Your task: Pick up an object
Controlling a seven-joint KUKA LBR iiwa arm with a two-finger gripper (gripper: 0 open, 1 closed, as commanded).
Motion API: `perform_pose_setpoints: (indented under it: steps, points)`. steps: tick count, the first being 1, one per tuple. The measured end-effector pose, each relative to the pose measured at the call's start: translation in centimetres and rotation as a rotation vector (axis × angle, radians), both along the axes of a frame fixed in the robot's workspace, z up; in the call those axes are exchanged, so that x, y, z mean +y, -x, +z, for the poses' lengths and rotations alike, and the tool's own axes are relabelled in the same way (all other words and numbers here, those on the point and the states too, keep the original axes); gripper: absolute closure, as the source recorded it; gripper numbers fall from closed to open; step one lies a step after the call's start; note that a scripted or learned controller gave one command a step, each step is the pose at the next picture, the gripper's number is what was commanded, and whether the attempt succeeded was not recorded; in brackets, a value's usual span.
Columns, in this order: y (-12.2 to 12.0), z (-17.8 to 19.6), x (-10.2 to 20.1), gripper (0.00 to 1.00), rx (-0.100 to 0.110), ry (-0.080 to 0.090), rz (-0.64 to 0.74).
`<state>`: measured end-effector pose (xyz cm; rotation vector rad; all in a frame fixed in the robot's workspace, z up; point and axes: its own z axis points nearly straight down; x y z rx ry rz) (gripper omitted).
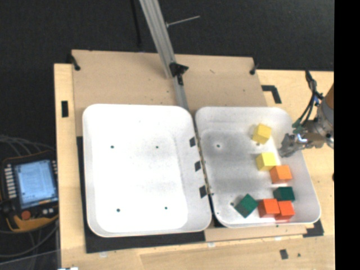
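Seven small blocks lie in the right shallow white bin (225,122) — two yellow cubes (261,133), three orange blocks (280,173) and two dark green blocks (246,205) — while the grey two-finger gripper (291,143) hovers at that bin's right rim beside the yellows.

Two shallow white plastic bins, the left bin (138,170) and the right bin (225,167) speckled grey, sit on a pale tan wooden desk (129,77). The right bin holds two yellow cubes (261,133) (266,161), three orange blocks (280,174) (269,207) (286,208) and two dark green blocks (245,205) (284,193).
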<state>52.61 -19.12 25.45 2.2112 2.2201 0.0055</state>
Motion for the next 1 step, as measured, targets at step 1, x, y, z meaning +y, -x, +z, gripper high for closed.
perform_pose_setpoints:
  steps: [1]
  points:
    - [-1.05,0.19,6.08,1.0,0.006,-0.004,0.004]
